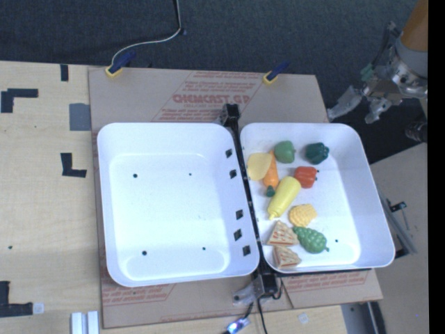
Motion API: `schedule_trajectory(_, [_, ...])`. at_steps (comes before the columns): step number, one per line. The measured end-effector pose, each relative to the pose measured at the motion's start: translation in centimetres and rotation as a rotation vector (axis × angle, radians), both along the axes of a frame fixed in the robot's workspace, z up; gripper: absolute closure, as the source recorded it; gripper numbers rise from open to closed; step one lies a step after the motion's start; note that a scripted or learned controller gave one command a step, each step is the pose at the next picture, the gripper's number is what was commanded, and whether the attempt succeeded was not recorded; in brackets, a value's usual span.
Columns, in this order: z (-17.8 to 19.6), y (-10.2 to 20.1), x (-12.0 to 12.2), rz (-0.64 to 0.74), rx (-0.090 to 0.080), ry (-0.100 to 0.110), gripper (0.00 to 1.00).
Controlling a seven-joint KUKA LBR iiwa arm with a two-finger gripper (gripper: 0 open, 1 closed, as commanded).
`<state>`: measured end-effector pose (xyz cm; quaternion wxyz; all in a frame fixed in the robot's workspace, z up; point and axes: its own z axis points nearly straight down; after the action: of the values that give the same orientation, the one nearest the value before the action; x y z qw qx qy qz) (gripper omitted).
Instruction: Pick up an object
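Bench: toy food (288, 197) in right bin (361, 207); fingers (379, 92) well apart, upper right

Dark carpet (278, 19) (wooden bench (42, 207) below).

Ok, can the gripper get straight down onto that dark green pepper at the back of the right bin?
Probably yes. The gripper sits above and beyond the right bin, and the dark green pepper lies apart from its neighbours, uncovered, though close to the back rim.

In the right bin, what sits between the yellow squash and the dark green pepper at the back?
In the camera view, a light green fruit lies between the yellow squash and the dark green pepper, near the right bin's back wall.
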<state>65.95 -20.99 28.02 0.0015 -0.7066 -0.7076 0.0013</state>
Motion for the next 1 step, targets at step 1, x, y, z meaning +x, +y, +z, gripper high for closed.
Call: schedule_trajectory(1, [-17.5,-0.88,-4.16,-0.005,0.008,0.002,0.0])
